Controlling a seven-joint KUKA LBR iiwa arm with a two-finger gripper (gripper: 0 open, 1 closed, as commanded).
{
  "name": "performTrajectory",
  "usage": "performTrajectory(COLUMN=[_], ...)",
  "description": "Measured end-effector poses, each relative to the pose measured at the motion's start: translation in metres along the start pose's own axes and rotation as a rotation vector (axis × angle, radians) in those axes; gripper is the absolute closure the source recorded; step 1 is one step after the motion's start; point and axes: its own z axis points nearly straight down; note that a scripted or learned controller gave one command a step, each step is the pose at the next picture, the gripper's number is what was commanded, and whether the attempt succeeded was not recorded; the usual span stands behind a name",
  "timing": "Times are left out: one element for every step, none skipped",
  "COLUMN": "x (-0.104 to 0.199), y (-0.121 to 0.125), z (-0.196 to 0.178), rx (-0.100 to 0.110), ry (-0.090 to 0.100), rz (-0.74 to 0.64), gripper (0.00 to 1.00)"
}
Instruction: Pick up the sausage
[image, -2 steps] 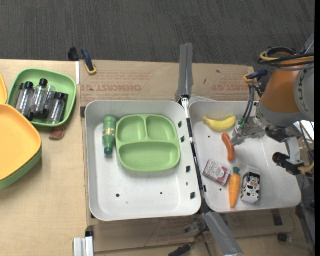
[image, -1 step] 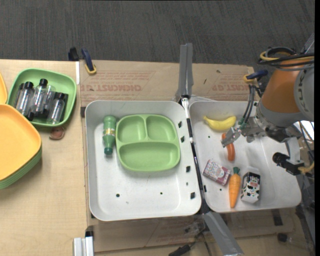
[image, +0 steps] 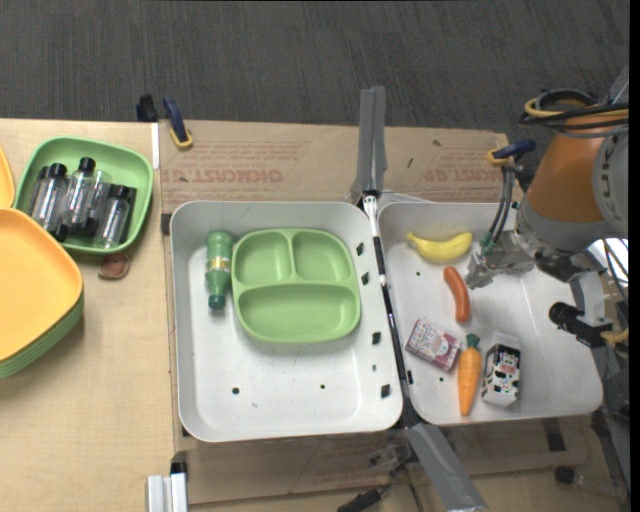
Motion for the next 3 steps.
performTrajectory(x=[0.041,-0.012,-0.027], y=[-0.023,-0.023,-0.043], z=[0.039,0.036,-0.002], rx=[0.0,-0.002,0.001], ry=[0.002,0.001,0.001], rz=[-0.01,0.308,0.708], gripper=[1.0,1.0,1.0])
